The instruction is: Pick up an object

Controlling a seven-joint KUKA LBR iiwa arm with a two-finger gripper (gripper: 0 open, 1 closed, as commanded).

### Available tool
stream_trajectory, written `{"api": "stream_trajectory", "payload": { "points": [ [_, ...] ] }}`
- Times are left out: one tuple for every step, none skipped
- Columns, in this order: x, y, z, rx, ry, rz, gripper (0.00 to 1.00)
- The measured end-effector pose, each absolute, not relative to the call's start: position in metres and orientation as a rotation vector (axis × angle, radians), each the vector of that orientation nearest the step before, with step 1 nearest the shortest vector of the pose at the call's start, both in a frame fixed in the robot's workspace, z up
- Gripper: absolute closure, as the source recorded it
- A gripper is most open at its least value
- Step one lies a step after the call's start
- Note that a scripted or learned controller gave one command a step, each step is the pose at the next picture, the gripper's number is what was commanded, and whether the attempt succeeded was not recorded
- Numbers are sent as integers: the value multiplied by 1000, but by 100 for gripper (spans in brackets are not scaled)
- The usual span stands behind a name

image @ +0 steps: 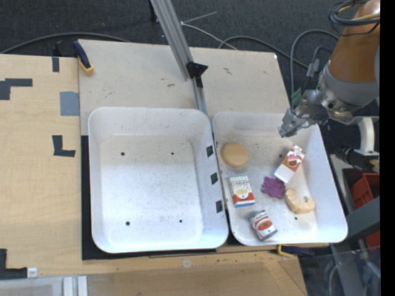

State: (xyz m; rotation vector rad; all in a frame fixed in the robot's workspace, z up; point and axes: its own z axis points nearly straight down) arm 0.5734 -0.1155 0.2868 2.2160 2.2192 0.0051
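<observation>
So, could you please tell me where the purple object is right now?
The purple object lies in the right bin, between the small carton on its left and the tan pastry on its right.

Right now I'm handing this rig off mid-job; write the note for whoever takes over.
Gripper: over the far edge of the right bin, above the items, holding nothing I can see.
Items, all in the right bin: tan round piece, red-and-white carton, purple piece, small orange-and-white box, beige bread-like piece, red-and-white can.
Left bin: white, speckled floor.
Done: nothing picked yet.
Left: descend on one item, probably the carton nearest the gripper, grasp and lift.
</observation>
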Motion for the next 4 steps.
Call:
{"api": "stream_trajectory", "payload": {
  "points": [
    [553,-60,282,2217,2230,-1,100],
    [542,-10,260,2218,2231,-3,100],
    [533,42,241,2218,2231,-4,100],
    [521,100,245,2215,2233,-1,100]
  ]
}}
